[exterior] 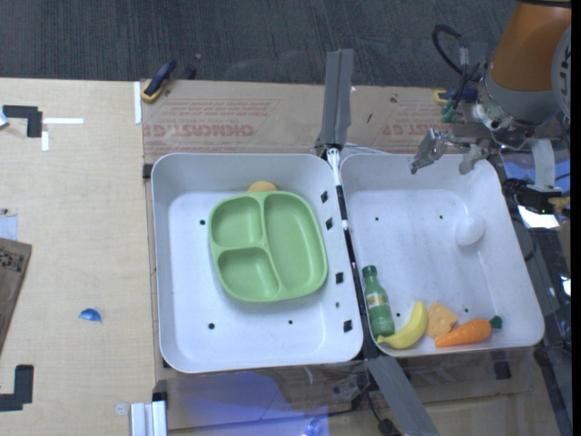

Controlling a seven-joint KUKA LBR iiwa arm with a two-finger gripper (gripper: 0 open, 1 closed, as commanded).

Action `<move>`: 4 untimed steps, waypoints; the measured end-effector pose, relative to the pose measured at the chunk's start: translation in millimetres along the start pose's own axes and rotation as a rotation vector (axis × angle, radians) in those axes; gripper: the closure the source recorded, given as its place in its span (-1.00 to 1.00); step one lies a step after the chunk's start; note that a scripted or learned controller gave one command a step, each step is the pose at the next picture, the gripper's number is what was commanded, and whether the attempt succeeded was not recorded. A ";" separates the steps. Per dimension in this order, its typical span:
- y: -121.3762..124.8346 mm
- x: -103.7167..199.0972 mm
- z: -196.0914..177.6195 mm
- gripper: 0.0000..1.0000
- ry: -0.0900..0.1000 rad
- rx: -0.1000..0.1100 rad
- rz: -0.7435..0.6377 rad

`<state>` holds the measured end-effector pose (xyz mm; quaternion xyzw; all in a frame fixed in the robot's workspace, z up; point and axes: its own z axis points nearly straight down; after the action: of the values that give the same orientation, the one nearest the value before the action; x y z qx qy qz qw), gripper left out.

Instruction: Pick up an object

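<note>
The gripper hangs spread and empty over the right bin's far rim. Below it lies a white egg-like object, light, smooth, slippery. Farther off wait bottle, banana, carrot; the carrot's stiff middle offers surer purchase.

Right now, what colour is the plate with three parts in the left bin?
Light green; the plate shows in the camera view.

Even, bright overhead light is washing both white bins — their floors are glaring slightly, and shadows are lying soft and short. The whole picture is looking a little soft — the arm is blurring most.
</note>
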<state>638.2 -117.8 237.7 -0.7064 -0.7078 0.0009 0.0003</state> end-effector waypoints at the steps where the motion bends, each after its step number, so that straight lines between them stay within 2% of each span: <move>1: -12.1 -13.2 5.3 -1.00 0.000 0.002 0.129; 2: -119.8 -8.8 146.5 -1.00 0.001 0.000 0.033; 3: -159.4 15.1 144.9 -1.00 -0.006 -0.007 -0.146; 4: -159.3 16.0 137.1 1.00 -0.002 -0.004 -0.144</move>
<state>478.6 -102.2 100.9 -0.6536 -0.7568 0.0003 -0.0019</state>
